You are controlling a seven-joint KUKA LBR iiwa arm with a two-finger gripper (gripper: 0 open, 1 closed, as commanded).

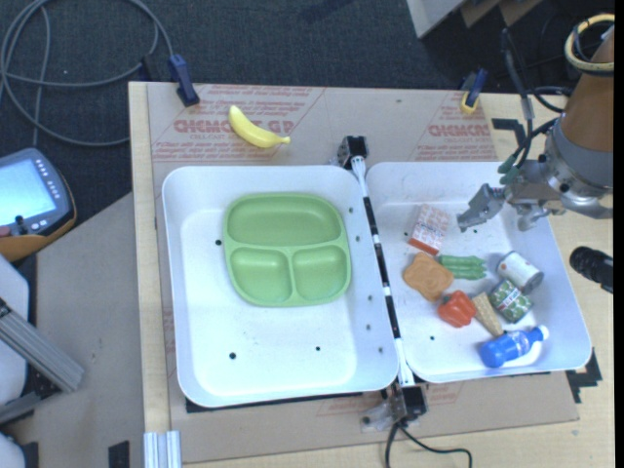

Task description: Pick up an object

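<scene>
Fingers (497,208) look spread, gripping nothing, hovering over my right bin (575,305); green beans (462,265) and the rest unpicked.

The arm (585,135) runs off the right edge, most of it cut away. The gripper (487,206) looks blurred. The small packet (429,227) carries print too tiny to read.

Clustered in the right bin (575,291): small red-and-white packet (429,228) lying flat; orange-brown toast piece (427,276); green pea pod (463,265) just beside it; red pepper (456,309); two cans on their sides, one silver (520,270), one green-labelled (511,302); blue bottle (509,347) lying nearest the front wall.
</scene>
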